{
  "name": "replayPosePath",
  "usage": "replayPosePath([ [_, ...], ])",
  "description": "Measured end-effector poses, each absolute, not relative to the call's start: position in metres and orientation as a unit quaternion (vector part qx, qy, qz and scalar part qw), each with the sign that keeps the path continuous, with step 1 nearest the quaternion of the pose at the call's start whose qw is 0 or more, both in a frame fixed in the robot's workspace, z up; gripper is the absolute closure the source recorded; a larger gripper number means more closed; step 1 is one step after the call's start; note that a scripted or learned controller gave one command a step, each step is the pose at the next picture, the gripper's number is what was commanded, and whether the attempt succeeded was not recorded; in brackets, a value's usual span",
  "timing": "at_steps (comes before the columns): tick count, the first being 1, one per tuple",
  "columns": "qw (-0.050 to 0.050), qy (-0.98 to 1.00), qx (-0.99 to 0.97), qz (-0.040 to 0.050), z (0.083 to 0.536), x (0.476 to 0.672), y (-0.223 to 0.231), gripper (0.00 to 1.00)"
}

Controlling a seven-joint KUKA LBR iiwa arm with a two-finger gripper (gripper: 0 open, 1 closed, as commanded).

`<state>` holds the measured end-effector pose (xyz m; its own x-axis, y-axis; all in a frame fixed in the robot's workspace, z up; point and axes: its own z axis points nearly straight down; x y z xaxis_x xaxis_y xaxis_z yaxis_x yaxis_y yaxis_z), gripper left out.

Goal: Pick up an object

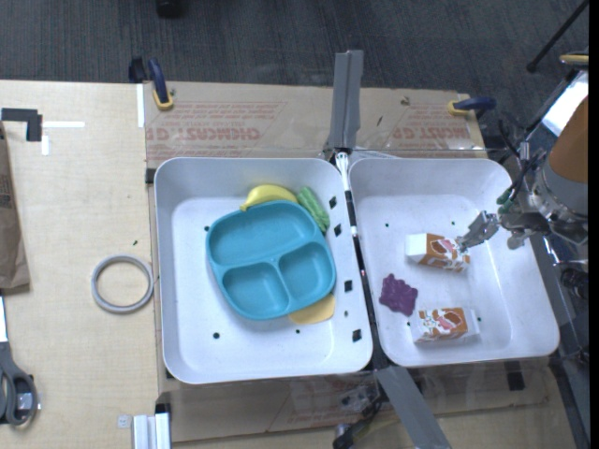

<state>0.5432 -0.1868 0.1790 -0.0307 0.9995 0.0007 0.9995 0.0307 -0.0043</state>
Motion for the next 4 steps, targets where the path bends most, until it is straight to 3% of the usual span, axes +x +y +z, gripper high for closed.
replayPosePath([
  [1,0.001,-0.744,-0.668,0.0013,0.193,0.539,-0.137,0.0],
  [2,0.002,-0.684,-0.73,0.0017,0.152,0.553,-0.116,0.0],
  [3,0.001,-0.805,-0.593,0.0003,0.091,0.504,-0.159,0.0],
  [4,0.0,-0.892,-0.453,0.0001,0.163,0.534,-0.219,0.0],
])
